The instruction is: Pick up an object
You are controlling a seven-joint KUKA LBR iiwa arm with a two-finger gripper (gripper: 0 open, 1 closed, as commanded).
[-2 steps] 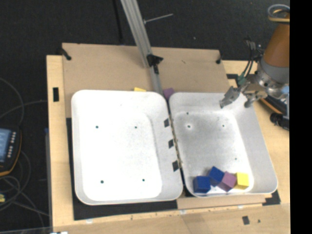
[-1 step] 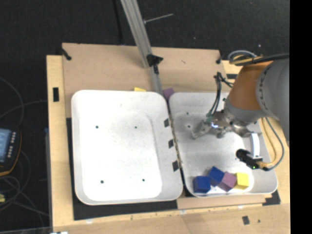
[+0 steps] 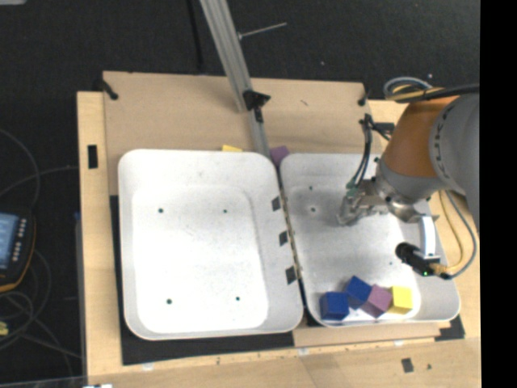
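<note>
Dark floor surrounds the desk (image 3: 202, 111). Over the right bin (image 3: 323, 176), the tool (image 3: 353, 210) is seen low, its opening impossible to tell, nothing visibly held. Blocks (image 3: 367, 296) lie well apart at the bin's near edge; picking is judged not yet done.

Desk (image 3: 202, 111) carries two white bins side by side. Left bin (image 3: 202, 241) at 9 o'clock, right bin (image 3: 323, 241) at 3 o'clock. Arm (image 3: 420, 148) enters from 3 o'clock, orange band above wrist. Gripper (image 3: 353, 210) low over right bin's middle, well apart from blocks. At that bin's 6 o'clock edge: two blue blocks (image 3: 346, 297), purple block (image 3: 376, 299), yellow block (image 3: 401, 298), clustered together.
</note>
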